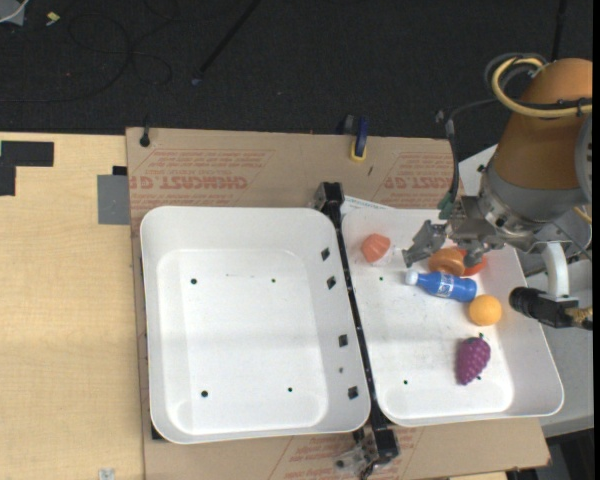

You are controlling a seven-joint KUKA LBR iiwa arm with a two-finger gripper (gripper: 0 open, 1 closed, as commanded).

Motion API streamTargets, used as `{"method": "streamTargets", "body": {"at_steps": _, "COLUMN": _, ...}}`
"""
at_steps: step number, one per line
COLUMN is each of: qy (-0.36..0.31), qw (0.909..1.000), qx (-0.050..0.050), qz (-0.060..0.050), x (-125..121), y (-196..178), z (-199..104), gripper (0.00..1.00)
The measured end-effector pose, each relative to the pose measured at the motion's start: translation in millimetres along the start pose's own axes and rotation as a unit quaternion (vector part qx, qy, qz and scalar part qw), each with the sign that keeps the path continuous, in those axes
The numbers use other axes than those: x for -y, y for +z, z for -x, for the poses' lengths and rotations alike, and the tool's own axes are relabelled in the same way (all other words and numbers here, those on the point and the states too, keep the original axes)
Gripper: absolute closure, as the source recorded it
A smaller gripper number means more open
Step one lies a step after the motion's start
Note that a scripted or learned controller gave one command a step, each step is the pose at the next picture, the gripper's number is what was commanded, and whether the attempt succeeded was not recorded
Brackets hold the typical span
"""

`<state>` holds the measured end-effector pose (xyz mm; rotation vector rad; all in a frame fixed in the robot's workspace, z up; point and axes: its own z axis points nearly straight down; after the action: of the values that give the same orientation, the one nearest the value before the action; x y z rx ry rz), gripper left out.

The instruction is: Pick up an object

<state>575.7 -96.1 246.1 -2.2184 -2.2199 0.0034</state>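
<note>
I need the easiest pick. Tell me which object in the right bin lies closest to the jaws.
The orange-brown piece, right under the gripper and just above the blue bottle. The purple grapes, orange ball and salmon cup lie farther off.

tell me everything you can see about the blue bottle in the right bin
The blue bottle is a small toy-like plastic bottle with a blue body and a white cap end pointing toward the bins' divider. It lies on its side on the floor of the right bin, roughly level across the view. An orange object sits right behind it, seemingly touching, under the gripper. The orange ball lies just off its blue end, very close; contact is unclear.
</note>
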Motion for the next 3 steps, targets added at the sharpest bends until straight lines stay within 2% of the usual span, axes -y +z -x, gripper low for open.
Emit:
{"method": "streamTargets", "body": {"at_steps": 1, "qy": 0.004, "qw": 1.0000, "qx": 0.000, "qz": -0.006, "x": 51.1, "y": 116.2, "z": 63.7, "gripper": 0.00}}
{"method": "streamTargets", "body": {"at_steps": 2, "qy": -0.002, "qw": 1.0000, "qx": -0.001, "qz": 0.001, "x": -8.4, "y": 161.6, "z": 18.1, "gripper": 0.00}}
{"method": "streamTargets", "body": {"at_steps": 3, "qy": -0.002, "qw": 1.0000, "qx": 0.000, "qz": 0.003, "x": -71.3, "y": 157.7, "z": -6.5, "gripper": 0.00}}
